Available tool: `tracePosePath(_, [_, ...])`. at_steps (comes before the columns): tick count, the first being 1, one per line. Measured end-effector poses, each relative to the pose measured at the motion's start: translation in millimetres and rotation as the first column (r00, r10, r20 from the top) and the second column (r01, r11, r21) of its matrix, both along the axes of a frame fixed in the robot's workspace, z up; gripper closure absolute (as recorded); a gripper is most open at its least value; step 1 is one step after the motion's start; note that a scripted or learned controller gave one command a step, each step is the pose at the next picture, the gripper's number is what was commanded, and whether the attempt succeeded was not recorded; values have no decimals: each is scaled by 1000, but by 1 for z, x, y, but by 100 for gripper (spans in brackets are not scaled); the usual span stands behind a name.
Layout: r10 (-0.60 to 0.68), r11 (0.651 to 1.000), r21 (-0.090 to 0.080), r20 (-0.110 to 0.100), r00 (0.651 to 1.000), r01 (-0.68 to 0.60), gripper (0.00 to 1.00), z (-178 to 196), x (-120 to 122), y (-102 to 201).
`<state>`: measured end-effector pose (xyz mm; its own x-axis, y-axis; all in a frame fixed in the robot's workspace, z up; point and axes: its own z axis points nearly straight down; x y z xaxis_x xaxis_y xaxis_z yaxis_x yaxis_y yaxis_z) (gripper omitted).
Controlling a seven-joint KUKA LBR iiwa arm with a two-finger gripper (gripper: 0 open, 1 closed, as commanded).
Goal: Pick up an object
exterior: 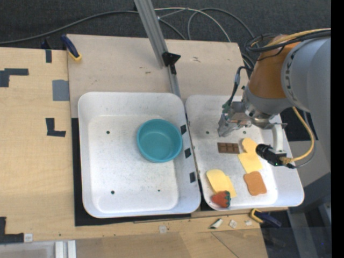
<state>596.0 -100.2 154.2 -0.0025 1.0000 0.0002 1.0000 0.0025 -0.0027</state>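
Observation:
My gripper (230, 127) hangs over the back part of the right bin (207, 112), pointing down. Just in front of it lies a small brown chocolate bar (228, 148), apart from the gripper. To the right of the bar are a yellow piece (250, 160) and an orange slab (255, 184). A yellow wedge (219, 180) and a red strawberry (220, 199) lie at the bin's front. A blue bowl (159, 140) sits in the left bin (107, 171). I see nothing held.
A slanted metal pole (156, 31) crosses the bench behind the bins. Cables (215, 18) trail at the back. The arm's grey body with its orange band (269, 79) covers the right bin's back right corner.

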Motion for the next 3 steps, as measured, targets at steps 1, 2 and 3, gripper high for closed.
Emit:
tracePosePath(1, [-1,1000,-1,7,1000,1,100,61,-5,3])
tracePosePath(2, [-1,1000,0,5,1000,1,100,87,-4,4])
tracePosePath(3, [5,1000,2,2,1000,-5,100,92,-7,62])
